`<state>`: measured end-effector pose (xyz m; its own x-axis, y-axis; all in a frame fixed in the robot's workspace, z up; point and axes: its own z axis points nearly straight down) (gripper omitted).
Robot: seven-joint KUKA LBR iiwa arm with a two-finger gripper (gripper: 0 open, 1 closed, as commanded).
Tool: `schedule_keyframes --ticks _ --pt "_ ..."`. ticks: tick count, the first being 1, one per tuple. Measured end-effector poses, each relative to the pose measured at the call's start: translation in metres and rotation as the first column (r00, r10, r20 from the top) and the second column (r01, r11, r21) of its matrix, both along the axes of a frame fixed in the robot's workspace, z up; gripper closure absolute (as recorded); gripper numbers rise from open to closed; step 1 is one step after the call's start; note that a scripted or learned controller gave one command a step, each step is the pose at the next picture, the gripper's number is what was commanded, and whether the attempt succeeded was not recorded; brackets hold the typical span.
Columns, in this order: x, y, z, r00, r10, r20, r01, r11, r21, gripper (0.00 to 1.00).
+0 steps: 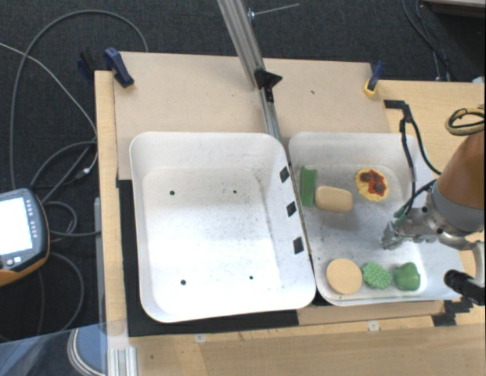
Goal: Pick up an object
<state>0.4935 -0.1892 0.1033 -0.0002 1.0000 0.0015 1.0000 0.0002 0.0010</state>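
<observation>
Wooden bench being viewed from above, two white bins side by side. Claw being hovered in right bin, centre right of frame; opening cannot be told. Green lump lying just below claw, nearest target; bread roll further left.

Right bin — open floor in the middle, between two groups of objects. Far group: green block against the left wall, tan oblong piece just beside it, small pizza-like toy near the far right. Near group, in a row along the front rim: tan disc, green textured piece, green rounded piece, close together with little room between. The gripper and arm take up the right side. Left bin — floor unobstructed. A slanted metal rail crosses above the seam between the bins.
</observation>
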Motion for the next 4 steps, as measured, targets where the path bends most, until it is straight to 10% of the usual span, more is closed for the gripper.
schedule_keyframes --ticks 4 --pt "0.014 -0.009 0.188 1.0 0.002 0.004 -0.002 1.0 -0.004 1.0"
